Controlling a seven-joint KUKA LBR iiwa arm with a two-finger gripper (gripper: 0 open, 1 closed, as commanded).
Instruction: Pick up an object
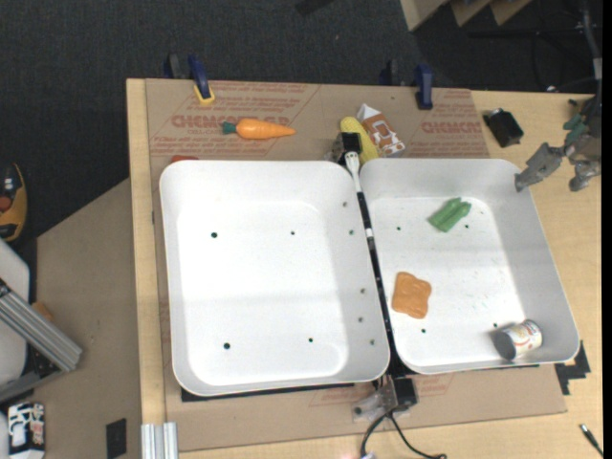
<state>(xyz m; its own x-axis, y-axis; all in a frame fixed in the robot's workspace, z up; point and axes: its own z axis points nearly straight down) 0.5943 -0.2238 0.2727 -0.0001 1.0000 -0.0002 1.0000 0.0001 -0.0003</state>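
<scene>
The right bin [535,256] holds three things: a green piece [448,214] toward its back, a flat orange piece [411,295] near its left wall, and a small silver can [519,339] lying in the front right corner. My gripper [557,173] hangs over the bench just past the right bin's back right corner. It is open, its two grey fingers spread with nothing between them. It stands well to the right of the green piece and touches none of the objects.
The left bin [191,256] is bare white. On the cardboard behind the bins lie a toy carrot [258,130], a yellow item [356,130] and a brown-and-white box [382,134]. Two blue clamps [202,79] [423,84] grip the back edge. A black block [502,126] sits at the back right.
</scene>
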